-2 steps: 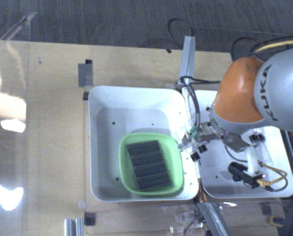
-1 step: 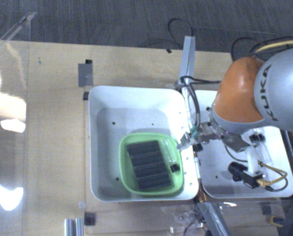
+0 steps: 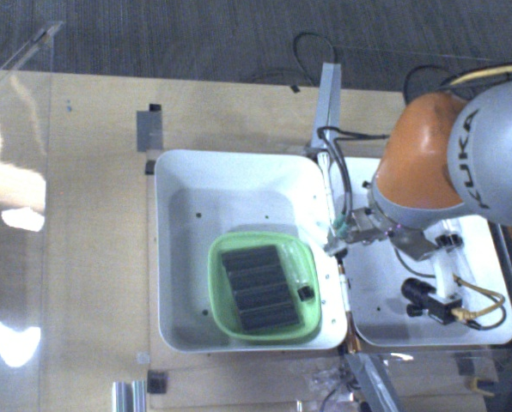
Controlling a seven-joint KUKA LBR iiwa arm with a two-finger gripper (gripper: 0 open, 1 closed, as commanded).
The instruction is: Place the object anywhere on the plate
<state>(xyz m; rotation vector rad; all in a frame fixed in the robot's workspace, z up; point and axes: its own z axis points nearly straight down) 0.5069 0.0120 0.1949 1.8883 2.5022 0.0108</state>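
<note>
Left bin [image 3: 179, 221], near side: green plate [image 3: 215, 281], dark ridged slab [image 3: 258, 288] covering its middle. Small black block [image 3: 305, 293] on plate's right side, just beside slab. Likely your object, looks already placed. Farther back: pincer [image 3: 338, 236] over wall between bins, near plate's right corner. Can't tell if open or closed. If you're carrying anything, release low over bare green, clear of slab.

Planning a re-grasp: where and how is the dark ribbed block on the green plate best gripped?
Probably grip the dark ribbed block across its long sides near the middle, coming straight down: it lies flat in the green plate, whose raised rim blocks sideways approaches.
</note>
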